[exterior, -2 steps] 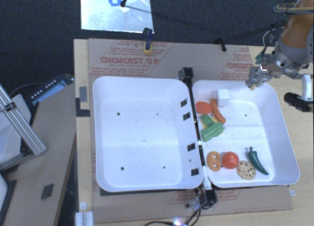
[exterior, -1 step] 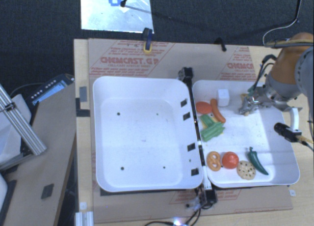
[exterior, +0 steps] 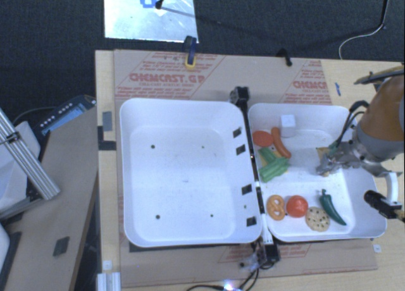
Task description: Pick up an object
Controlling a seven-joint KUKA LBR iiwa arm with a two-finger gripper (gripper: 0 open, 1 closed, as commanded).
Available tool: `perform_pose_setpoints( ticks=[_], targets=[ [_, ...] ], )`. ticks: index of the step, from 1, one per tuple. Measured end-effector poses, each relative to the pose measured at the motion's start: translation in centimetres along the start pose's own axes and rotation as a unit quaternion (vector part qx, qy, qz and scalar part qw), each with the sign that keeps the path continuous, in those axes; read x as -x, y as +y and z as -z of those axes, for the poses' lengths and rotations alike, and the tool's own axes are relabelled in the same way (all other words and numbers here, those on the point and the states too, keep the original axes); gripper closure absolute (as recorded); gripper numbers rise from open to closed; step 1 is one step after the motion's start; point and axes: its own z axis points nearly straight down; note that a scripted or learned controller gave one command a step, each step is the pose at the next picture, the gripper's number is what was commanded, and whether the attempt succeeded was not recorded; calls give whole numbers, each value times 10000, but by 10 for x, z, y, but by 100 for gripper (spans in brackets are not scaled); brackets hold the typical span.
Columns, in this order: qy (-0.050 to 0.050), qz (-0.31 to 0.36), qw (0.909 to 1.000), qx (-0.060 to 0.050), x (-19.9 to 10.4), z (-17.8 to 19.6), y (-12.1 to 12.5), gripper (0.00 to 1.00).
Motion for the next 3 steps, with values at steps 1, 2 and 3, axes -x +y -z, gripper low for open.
perform_pose_setpoints(
  ticks=[1,2,3],
  targets=[
    [9,69,10000,62,-76,0,73,100],
    [-24,36,9998,-201,-88,-2,102,100],
    [-2,12,10000,15,-120,-1,42,100]
  ],
)
